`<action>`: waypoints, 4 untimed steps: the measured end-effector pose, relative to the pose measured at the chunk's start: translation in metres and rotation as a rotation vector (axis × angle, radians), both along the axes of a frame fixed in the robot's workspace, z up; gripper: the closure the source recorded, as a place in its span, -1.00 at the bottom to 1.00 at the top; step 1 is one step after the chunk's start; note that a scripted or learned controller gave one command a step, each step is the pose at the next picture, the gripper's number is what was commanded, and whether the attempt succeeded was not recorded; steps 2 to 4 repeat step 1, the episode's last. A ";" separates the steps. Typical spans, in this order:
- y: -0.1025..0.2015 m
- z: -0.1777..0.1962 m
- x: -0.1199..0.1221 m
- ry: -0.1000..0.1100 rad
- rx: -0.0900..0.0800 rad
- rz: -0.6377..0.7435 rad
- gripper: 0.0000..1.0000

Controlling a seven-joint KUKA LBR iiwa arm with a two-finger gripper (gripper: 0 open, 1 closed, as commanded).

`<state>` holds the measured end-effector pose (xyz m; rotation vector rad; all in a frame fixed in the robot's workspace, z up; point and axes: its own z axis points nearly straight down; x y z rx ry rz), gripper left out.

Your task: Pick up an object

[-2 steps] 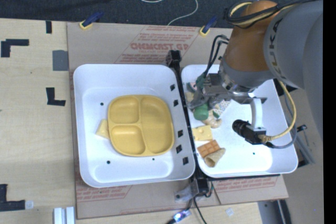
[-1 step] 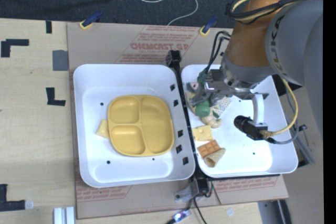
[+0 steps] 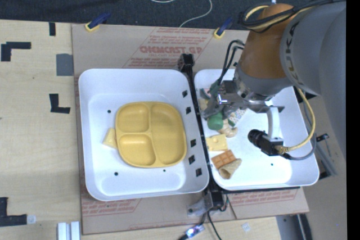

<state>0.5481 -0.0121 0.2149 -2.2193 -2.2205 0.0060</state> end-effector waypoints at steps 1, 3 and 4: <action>-0.003 -0.001 0.008 -0.002 0.001 0.001 1.00; -0.003 -0.001 0.008 -0.002 0.001 0.001 1.00; -0.003 -0.001 0.008 -0.002 0.001 0.001 1.00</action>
